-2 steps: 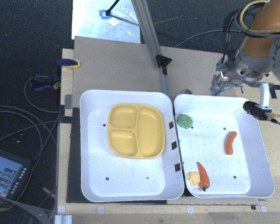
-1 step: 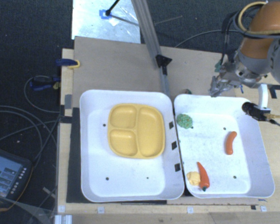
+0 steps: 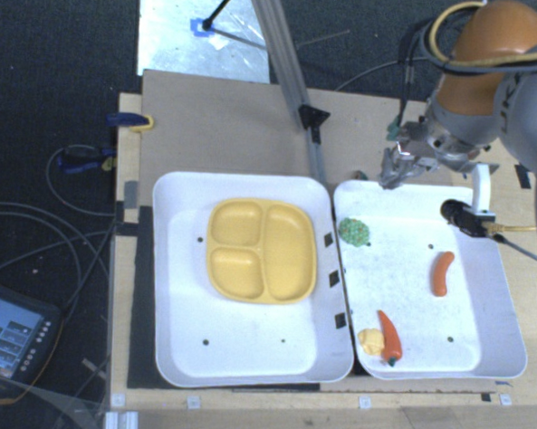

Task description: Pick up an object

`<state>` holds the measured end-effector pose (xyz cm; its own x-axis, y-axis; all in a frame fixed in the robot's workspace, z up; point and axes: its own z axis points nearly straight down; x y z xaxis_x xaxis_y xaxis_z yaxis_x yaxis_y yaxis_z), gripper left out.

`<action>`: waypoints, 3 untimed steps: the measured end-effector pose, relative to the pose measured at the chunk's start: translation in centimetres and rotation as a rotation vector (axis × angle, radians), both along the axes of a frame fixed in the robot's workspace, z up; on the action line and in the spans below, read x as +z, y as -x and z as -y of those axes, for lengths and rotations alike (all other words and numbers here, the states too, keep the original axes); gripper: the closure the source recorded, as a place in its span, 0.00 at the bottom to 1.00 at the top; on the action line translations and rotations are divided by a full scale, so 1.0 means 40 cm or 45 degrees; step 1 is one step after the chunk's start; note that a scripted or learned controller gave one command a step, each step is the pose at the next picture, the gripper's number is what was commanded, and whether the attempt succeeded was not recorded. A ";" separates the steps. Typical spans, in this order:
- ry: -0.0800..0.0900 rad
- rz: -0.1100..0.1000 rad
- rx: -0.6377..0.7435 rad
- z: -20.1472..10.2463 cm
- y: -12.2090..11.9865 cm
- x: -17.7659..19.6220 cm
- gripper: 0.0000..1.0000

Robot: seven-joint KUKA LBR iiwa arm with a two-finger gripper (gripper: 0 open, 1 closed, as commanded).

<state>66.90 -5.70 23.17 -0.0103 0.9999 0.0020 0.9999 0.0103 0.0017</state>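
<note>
Camera view: fixed, looking down at a slant on a worktop (image 3: 229,125) that carries two white bins side by side.
Left bin (image 3: 175,339): holds a yellow divided plate (image 3: 260,251) with three compartments.
Right bin (image 3: 488,340): holds the candidates, namely a green ball (image 3: 355,231) near the inner wall, a sausage (image 3: 442,273) toward the right side, and a carrot (image 3: 389,337) touching a small yellow piece (image 3: 370,339) at the near edge.
Gripper (image 3: 391,177): hangs over the far left corner of the right bin, apart from every object and carrying nothing; whether the fingers are apart or together cannot be told at this size.
Step in hand: judged to be the approach, with nothing yet grasped.
Advice: the green ball lies nearest and stands alone, so it looks the easiest target; centre above it, then descend straight so the fingers straddle it without nudging it toward the bin wall.
Caution: the carrot and its yellow neighbour touch, so a grasp there may catch both.
</note>
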 end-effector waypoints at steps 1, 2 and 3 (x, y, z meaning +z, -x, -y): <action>0.000 -0.004 -0.001 -0.107 0.077 -0.005 1.00; 0.000 -0.004 0.000 -0.205 0.133 -0.009 1.00; -0.002 -0.004 0.002 -0.335 0.199 0.013 1.00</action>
